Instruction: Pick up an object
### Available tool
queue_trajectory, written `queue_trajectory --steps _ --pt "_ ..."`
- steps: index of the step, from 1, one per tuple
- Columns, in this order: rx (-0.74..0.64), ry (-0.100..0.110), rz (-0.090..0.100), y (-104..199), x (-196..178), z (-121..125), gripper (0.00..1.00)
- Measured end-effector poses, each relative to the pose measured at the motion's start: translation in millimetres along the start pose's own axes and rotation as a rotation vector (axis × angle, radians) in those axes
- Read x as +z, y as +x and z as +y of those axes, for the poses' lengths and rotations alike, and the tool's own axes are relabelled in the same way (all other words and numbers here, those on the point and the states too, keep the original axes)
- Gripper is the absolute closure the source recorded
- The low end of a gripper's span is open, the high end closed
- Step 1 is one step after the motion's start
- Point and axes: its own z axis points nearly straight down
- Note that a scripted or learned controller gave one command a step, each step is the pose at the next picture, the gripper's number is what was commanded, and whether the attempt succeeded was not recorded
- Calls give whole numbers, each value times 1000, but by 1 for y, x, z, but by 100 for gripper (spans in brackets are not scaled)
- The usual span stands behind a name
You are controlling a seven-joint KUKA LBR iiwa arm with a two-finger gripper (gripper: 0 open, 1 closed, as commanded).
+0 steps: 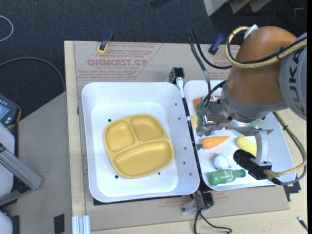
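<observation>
Arm [258,67]: grey with an orange dome, it reached in from the right of the frame and hung over the upper half of the right bin.
Gripper [210,125]: it was low over the left part of the right bin, close to the wall between the bins. Whether it was wide, narrow or holding anything could not be told, as the wrist hid that part.
Carrot [217,142]: orange and lying flat, it sat just below the gripper in the frame with its tip pointing right. It was very near the gripper, but whether they touched could not be told.
Corn [246,144]: a yellow cob, it lay right of the carrot and lower right of the gripper.
Ball [221,161]: white, it lay below the carrot and apart from the gripper.
Bottle [226,176]: green, it lay on its side along the bottom wall of the right bin, the farthest of these from the gripper.
Right bin [192,87]: white and shallow, right of centre, it held the carrot, corn, ball and bottle.
Left bin [92,130]: white, it sat at centre left, edge to edge with the right bin.
Plate [139,144]: yellow with three compartments, it lay flat in the middle of the left bin, well apart from the gripper.
Bench [73,72]: a pale board, it lay under both bins.
</observation>
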Motion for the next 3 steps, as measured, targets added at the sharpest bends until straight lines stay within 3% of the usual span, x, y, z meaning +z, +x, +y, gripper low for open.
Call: queue_trajectory --steps 1,2,3 --pt "9 -7 -2 -36 -78 -2 100" --pt "3 9 -1 -1 -32 15 100" --pt "-3 -16 4 56 -181 -1 100"
